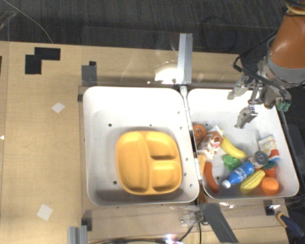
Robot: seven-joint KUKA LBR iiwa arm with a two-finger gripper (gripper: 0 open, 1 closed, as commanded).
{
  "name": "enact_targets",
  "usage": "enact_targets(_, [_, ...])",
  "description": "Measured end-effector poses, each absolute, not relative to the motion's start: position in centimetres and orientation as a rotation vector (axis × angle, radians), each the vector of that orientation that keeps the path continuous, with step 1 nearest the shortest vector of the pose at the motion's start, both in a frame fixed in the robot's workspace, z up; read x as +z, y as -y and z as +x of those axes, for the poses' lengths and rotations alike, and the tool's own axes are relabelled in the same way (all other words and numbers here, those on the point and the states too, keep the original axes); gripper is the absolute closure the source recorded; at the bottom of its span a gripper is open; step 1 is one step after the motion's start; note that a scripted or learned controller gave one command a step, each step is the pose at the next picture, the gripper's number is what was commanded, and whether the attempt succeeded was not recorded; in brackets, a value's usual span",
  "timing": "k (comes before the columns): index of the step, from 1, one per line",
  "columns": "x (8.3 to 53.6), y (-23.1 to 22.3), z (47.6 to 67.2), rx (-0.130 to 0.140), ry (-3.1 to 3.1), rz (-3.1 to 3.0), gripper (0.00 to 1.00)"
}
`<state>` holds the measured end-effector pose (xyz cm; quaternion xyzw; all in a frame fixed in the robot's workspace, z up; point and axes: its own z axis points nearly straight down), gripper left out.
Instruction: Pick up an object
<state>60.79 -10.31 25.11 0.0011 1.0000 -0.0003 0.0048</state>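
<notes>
**Over the right bin: arm poised above a heap of toy food**

On the bench (35,151), a pale wooden surface, two shallow white bins sit side by side, touching along a central divider. Biggest of what they hold is the yellow compartment tray (148,161), lying flat in the left bin (99,116) toward its near half, one long section on its left and two smaller sections on its right.

Reaching in from the right, the arm (294,42) shows its orange band at the upper right corner, with the gripper (247,113) hanging over the far, bare part of the right bin (213,103). Nothing sits between its fingers; whether they are spread or closed I cannot tell at this angle.

Candidate objects for picking all crowd the near half of the right bin, well apart from the gripper. A banana (232,148) lies at a slant near the middle, beside a small printed carton (210,143). A blue bottle (240,176) with a white cap lies just below a green toy (231,161). A red sausage-like piece (209,175) rests along the divider. An orange fruit (270,185) sits in the near right corner, touching a second yellow piece (252,180).
</notes>
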Motion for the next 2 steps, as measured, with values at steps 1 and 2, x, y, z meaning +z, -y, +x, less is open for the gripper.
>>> enact_targets(1, [16.8, 9.1, 60.6, 0.002, -3.075, 0.627, 0.0])
enact_targets(2, [11.1, 10.4, 62.7, 0.003, -3.046, 0.682, 0.0])
